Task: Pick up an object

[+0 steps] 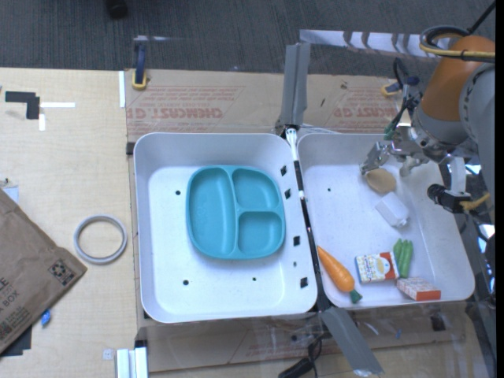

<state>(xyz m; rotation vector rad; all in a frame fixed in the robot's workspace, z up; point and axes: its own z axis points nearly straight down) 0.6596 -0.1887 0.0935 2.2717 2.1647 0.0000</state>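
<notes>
Right bin (441, 235) first: smooth white plastic, shallow. The gripper (387, 157) hovers at its twelve o'clock with fingers spread narrow, holding nothing — the potato (381, 181) lies just beneath. I'd judge it light, firm, rounded and matte tan; best pinched across its short middle. Smaller: a glossy tapered carrot (337, 270) at seven o'clock, then a green pod (402, 257) — likely slippery.

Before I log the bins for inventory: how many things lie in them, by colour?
Blue: 1, tray
Orange: 1, carrot
Tan: 1, potato
Green: 1, beans
Clear: 1, block
Red-white: 2, boxes
Total: 7
</notes>
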